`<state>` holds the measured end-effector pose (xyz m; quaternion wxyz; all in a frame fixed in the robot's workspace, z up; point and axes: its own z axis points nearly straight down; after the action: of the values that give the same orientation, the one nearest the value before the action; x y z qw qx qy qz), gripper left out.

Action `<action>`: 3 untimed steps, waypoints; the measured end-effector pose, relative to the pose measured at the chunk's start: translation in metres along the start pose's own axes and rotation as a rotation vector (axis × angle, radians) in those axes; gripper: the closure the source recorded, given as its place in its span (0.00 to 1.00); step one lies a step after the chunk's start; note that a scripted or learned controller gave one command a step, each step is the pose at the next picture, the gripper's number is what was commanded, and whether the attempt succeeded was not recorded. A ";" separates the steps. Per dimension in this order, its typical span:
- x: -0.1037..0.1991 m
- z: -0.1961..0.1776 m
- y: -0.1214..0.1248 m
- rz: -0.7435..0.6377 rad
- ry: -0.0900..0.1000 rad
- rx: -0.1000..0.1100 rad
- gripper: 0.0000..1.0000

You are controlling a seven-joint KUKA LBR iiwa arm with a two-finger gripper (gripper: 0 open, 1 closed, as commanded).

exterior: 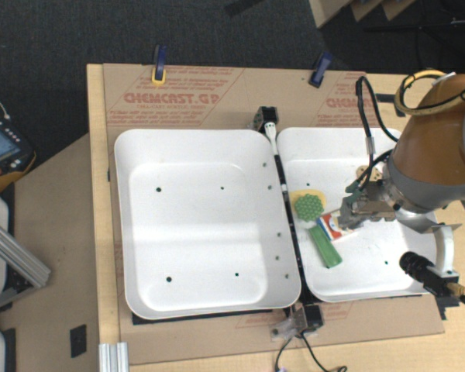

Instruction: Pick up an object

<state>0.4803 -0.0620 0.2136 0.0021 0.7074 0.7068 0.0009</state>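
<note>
In the right bin (349, 142) lie a round green scrubber on a yellow pad (308, 204) and a green stick-shaped object with a red, white and blue end (325, 242). My gripper (355, 211) hangs low over the right bin, just right of these objects and close to the stick's coloured end. The grey and orange arm (434, 142) reaches in from the right and covers the bin's right part. Nothing shows between the fingers.
The left bin (139, 208) sits beside the right one, with a black divider strip (287, 208) between them. Both rest on a cardboard sheet (186, 91) held by blue clamps (160, 60). Cables loop around the arm at the upper right.
</note>
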 end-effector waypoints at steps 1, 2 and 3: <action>0.070 -0.028 0.000 -0.009 0.004 -0.001 1.00; 0.066 -0.037 0.000 -0.002 0.000 -0.001 1.00; 0.081 -0.108 0.033 -0.004 0.002 -0.006 1.00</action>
<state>0.5127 0.0191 0.3217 0.0037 0.7058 0.7083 0.0039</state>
